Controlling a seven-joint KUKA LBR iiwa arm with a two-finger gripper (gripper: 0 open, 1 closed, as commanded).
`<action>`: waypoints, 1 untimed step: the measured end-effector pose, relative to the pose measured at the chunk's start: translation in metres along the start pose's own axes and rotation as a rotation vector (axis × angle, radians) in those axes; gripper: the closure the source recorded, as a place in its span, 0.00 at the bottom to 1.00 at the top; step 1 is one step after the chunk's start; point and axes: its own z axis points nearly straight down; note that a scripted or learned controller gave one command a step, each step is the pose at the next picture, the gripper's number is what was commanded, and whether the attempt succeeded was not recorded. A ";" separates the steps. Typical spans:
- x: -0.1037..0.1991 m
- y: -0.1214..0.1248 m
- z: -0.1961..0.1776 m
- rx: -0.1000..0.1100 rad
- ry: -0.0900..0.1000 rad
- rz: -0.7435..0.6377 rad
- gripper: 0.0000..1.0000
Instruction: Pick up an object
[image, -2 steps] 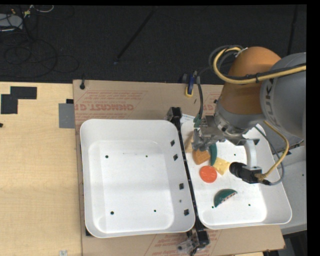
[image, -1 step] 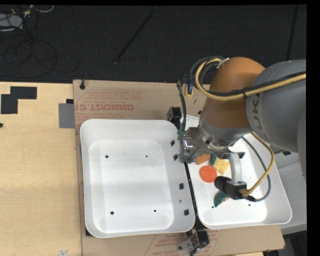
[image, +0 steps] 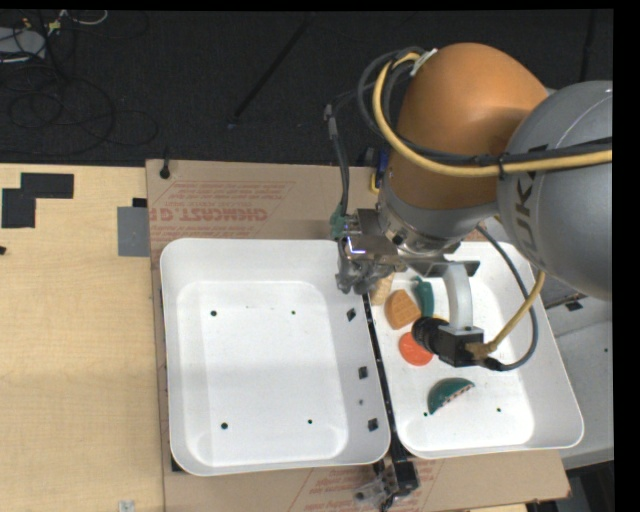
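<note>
The gripper (image: 353, 268) hangs by the upper left corner of the right bin (image: 540, 412), wide or narrow I cannot tell, and the tan piece (image: 402, 310) lies close to its lower right, its long side running mostly up and down.

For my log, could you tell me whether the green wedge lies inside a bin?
Inside: the green wedge lies on the floor of the right bin, within its rim.
</note>
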 end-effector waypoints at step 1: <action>0.064 -0.049 -0.017 0.009 -0.001 -0.001 1.00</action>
